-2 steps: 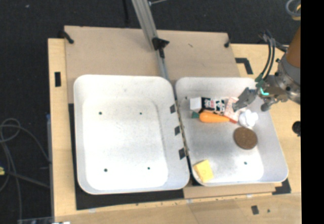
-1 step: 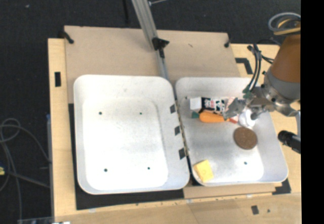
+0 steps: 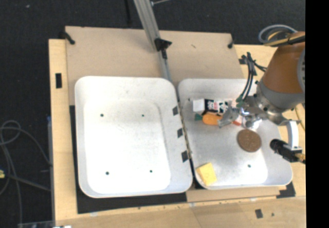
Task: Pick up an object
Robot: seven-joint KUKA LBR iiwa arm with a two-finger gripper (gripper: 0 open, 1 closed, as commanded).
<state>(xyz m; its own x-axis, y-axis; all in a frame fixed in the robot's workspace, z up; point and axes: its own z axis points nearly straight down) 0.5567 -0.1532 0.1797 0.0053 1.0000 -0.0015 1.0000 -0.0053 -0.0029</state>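
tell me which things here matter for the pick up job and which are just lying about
Job in hand:
end effector
orange object
brown disc
yellow block
black and white object
right bin

Lying about:
left bin
metal pole
cables

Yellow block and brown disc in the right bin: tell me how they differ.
Colour: the yellow block is pale yellow, the brown disc dark brown. Shape: the block looks squarish with corners, the disc round and flat. Place: the block sits at the right bin's near left corner, the disc further right, just below the gripper. Both lie loose on the bin floor, ungrasped.
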